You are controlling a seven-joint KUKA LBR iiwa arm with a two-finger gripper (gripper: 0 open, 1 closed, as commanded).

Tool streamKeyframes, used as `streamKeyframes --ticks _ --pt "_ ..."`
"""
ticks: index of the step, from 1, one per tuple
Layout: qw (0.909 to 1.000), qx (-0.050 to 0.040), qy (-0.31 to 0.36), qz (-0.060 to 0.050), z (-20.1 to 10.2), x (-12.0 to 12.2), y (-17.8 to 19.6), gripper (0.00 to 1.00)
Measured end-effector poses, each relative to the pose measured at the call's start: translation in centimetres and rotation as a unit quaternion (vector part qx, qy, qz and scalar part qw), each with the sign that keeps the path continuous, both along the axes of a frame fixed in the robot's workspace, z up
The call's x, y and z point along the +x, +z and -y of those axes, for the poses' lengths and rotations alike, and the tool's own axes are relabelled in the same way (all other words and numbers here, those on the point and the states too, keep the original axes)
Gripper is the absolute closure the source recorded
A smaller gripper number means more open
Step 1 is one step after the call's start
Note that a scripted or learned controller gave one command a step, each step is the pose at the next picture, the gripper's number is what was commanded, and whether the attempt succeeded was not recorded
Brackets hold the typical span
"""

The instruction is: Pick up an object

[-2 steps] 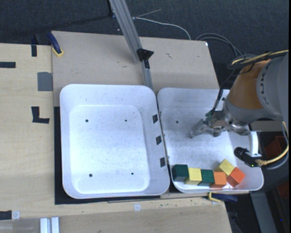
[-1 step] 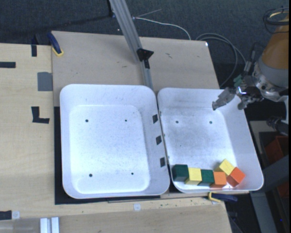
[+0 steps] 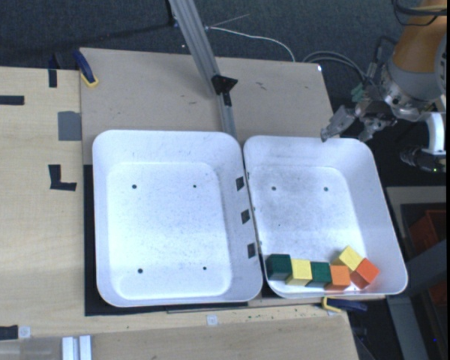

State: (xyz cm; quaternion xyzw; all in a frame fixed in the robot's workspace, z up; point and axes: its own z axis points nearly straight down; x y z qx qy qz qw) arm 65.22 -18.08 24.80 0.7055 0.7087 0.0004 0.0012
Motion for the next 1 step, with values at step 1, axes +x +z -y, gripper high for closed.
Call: streamKeyframes --ticks 1 --pt "1.0000 0.0014 0.001 -0.003 -6.12 0.77 -3.32 0.00"
